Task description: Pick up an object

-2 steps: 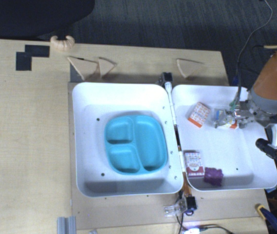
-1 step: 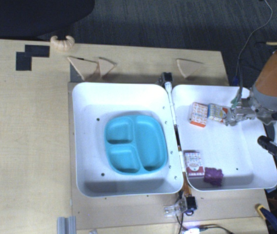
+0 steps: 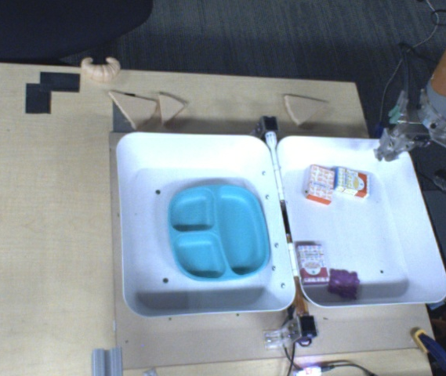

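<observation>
So nothing's been picked up yet as far as I can see. The arm is parked over at the right, with the pincer (image 3: 387,146) hovering by the top right corner of the right bin (image 3: 395,233), above the rim and not near any of the items. Can't tell from here whether it's spread wide or pinched narrow, it's too small and blurry, but there's nothing hanging from it.

Candidates are all in that right bin: 2 small cartons side by side and touching near the top, a red and white carton (image 3: 320,184) and a blue and white carton (image 3: 351,183). Down at the bottom left there's a dark red box (image 3: 311,262) with a purple block (image 3: 343,283) just beside it.

The left bin (image 3: 140,210) holds a blue divided tray (image 3: 218,230), well apart from all that. Whole job is still ahead: move in, come down, grab, lift. The pairs sitting so tight together could make a clean grab tricky, I reckon.
</observation>
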Tool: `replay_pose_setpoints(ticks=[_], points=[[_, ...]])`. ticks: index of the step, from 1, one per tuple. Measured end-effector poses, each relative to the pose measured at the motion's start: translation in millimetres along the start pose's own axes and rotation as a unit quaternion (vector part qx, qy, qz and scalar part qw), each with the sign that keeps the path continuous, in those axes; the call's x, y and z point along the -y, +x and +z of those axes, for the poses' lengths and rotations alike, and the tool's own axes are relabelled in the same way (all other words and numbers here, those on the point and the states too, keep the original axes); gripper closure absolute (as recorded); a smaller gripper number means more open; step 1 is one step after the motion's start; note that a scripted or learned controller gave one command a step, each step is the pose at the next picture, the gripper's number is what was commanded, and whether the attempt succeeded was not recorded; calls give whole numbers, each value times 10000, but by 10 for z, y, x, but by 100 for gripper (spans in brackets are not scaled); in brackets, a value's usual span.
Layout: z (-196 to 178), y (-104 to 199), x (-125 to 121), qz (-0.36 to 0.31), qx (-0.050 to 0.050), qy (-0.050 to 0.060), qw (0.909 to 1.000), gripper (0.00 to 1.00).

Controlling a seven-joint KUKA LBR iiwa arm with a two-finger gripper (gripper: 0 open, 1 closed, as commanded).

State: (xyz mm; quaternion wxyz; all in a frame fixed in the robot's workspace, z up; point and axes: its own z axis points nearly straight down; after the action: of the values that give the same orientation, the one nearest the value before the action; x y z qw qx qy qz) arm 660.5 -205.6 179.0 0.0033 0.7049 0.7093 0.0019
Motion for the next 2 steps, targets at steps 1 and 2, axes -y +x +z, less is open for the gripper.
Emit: replay_pose_setpoints(ticks=[1, 2], points=[[13, 2, 6, -1, -3, 14, 10000, 0], [926, 385, 375, 1, -6, 10, 10000, 0]])
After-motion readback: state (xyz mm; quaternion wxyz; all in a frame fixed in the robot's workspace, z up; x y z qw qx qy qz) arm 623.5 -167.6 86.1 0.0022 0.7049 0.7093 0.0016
